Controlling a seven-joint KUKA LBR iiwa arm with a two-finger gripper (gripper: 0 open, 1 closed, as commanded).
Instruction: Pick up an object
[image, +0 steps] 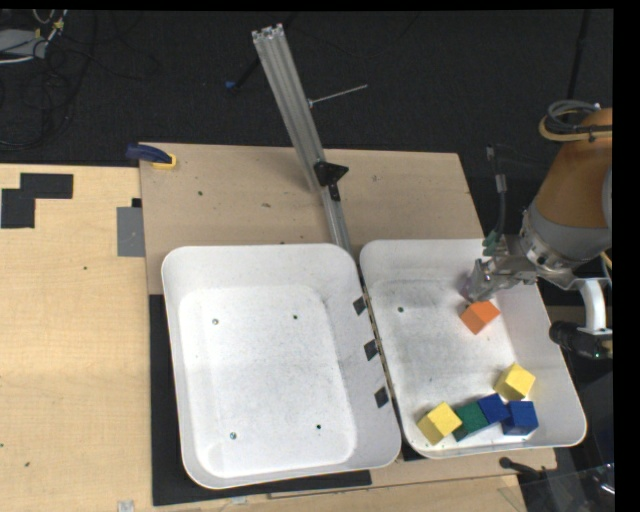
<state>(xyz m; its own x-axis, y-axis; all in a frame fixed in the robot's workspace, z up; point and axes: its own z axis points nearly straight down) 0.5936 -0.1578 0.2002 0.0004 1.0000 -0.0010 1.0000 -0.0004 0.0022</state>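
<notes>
Overhead slanted view of bench with two white bins side by side. Gripper (482, 287) over right bin (430, 350), fingertips just above orange block (480, 316) at bin's right middle; contact and jaw state cannot be told (fingers too blurred). Near right corner: two yellow blocks (438, 422) (516, 382), green block (470, 418), blue blocks (508, 413) clustered. Left bin (190, 270) beside it.
</notes>
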